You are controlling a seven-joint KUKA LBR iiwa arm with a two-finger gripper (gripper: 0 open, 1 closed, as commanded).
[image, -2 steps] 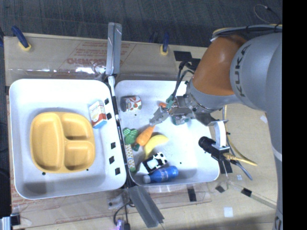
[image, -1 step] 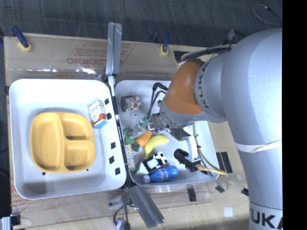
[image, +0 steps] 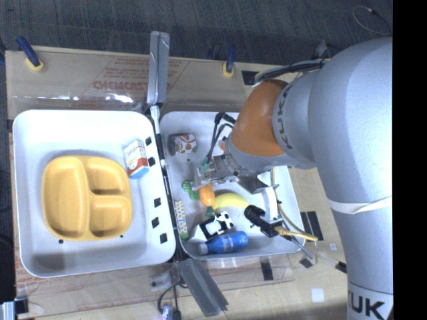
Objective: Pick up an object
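Reaching down into the right bin [image: 288,179], the claw [image: 212,173] hangs low over a small pile of toys, and I cannot tell how it is set because the big grey arm [image: 333,125] with its orange band [image: 261,122] covers much of it. Just under the claw sit an orange carrot [image: 207,195] and a yellow banana [image: 232,201], touching each other. Below them lie a black and white toy [image: 219,225] and a blue bottle [image: 227,243]. A small can [image: 182,144] rests near the top of this bin. Over in the left bin [image: 40,259] sit a yellow tray [image: 85,196] and a little carton [image: 135,159].
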